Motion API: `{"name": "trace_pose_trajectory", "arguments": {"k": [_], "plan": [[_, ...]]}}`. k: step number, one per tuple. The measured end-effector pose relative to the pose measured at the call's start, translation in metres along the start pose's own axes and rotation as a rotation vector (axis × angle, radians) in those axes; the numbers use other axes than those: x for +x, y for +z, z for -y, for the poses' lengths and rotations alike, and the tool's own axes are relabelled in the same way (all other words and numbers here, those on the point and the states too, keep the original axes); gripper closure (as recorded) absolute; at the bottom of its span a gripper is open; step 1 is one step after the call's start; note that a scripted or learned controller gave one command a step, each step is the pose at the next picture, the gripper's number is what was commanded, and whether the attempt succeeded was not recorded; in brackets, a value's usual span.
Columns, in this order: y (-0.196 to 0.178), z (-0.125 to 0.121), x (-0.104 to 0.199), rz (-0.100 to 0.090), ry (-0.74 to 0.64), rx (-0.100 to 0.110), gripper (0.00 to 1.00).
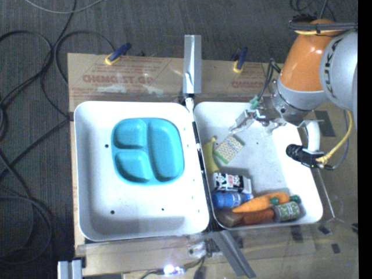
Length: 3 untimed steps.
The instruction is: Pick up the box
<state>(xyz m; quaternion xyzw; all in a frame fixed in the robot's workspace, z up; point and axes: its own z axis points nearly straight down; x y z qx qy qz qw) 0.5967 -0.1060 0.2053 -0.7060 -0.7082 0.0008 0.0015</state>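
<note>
A small pale box with a fine green-and-white pattern lies tilted in the upper left part of the right bin. My gripper hangs just above and to the right of it, its tip close to the box's upper corner. Whether the two touch is not visible. A second small box, black and white, lies lower in the same bin.
A yellow banana rests against the right bin's left wall. Along the front wall lie a blue bottle, a carrot, a brown item and a can. The left bin holds a blue divided tray.
</note>
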Motion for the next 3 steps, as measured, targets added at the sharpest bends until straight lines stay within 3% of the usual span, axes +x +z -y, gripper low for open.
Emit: {"name": "trace_pose_trajectory", "arguments": {"k": [1,2,3], "plan": [[0.112,-0.003,0.004,0.001,0.081,-0.002,0.00],[0.104,-0.002,0.005,-0.002,0.080,0.003,1.00],[0.006,0.005,0.059,0.002,0.131,-0.001,1.00]]}}
